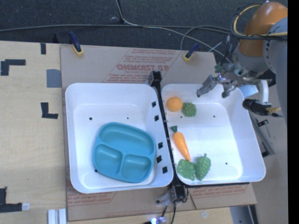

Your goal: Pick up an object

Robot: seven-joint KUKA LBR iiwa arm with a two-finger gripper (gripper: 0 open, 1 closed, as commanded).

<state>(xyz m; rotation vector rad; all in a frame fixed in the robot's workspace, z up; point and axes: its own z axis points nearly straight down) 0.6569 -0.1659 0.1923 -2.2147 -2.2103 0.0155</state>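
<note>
- Nearest the camera, the bottom edge of the brown cardboard sheet (135,64) sits on a light wood bench (28,139) with a few dark tape marks on it. The divider (161,125) between the two bins is my landmark.
- Left of the divider: the left bin (74,101), with a blue sectioned plate (124,152) lying flat in its near half.
- Right of the divider, at the near end of the right bin (247,162): two green leafy veggie toys (194,168), touching each other.
- Just beyond those, right up against the divider, is the carrot (181,144). Its long axis runs diagonally, with the green stem end pointing up toward the divider and the tip pointing down-right toward the leafy toys.
- Farther along the divider: an orange ball (174,104) with a small green broccoli (188,109) just to its right, nearly touching.
- Beyond that, over the far rim of the right bin, well right of the divider, hangs the gripper (216,88). Fingers are spread apart, nothing between them.
- Farthest back: two clamps (74,45) at the cardboard's far edge, then dark carpet (163,3) with cables trailing across.
</note>
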